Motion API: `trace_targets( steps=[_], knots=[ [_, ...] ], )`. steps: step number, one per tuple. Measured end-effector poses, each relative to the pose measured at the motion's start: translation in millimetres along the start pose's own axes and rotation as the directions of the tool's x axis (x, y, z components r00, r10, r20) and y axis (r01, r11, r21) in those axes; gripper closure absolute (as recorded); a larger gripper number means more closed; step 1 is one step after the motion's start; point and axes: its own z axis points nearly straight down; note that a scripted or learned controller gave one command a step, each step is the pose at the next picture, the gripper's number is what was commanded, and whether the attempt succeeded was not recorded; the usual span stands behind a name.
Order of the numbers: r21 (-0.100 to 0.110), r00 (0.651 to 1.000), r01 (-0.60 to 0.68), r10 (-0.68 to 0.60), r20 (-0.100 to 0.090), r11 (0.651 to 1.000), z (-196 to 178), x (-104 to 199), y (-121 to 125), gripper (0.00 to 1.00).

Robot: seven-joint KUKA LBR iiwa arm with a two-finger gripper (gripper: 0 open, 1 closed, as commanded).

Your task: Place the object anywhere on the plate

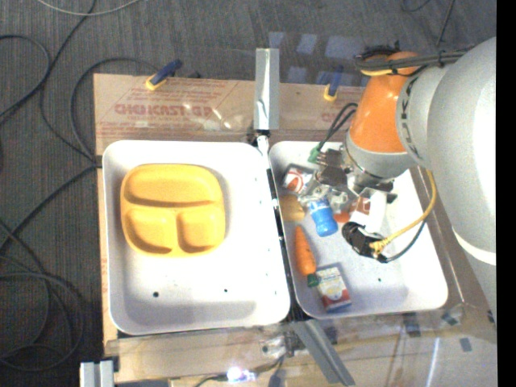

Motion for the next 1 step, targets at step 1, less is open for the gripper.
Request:
trace_targets(
  steps=[1],
  knots=[
    [0.0, 0.984, 0.179, -0.179, -0.001, 0.984, -0.2, 86.8, 15.6, 1.0]
  ],
)
